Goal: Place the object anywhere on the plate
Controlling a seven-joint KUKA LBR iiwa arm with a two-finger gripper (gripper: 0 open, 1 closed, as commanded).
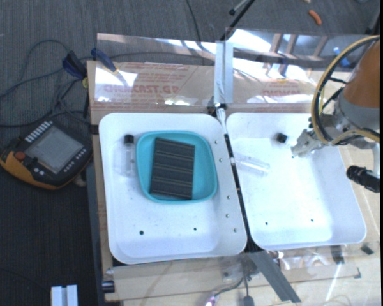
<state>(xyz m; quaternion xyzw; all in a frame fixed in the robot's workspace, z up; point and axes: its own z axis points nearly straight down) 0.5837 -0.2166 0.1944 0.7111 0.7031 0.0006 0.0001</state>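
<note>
A dark ribbed rectangular block (173, 167) lies flat on the teal plate (206, 185), roughly centred, its long side running near to far. The plate sits in the left white bin (172, 241), toward its far half. Just left of the plate, on the bin floor, lies a clear vial with a black cap (127, 150), its cap pointing far.

In the right bin (306, 225) a small dark piece (281, 138) rests near the far wall, and a clear tube (251, 164) lies close to the left rim. The gripper (304, 145) hangs over this bin's far right part, just right of the dark piece; whether its pincer is released or clenched cannot be told.

Beyond the bins stands a cardboard wall (153, 88) covered in shiny film. On the dark carpet (38, 43) to the left lie a teach pendant (48, 155) and loose cables (32, 75).
</note>
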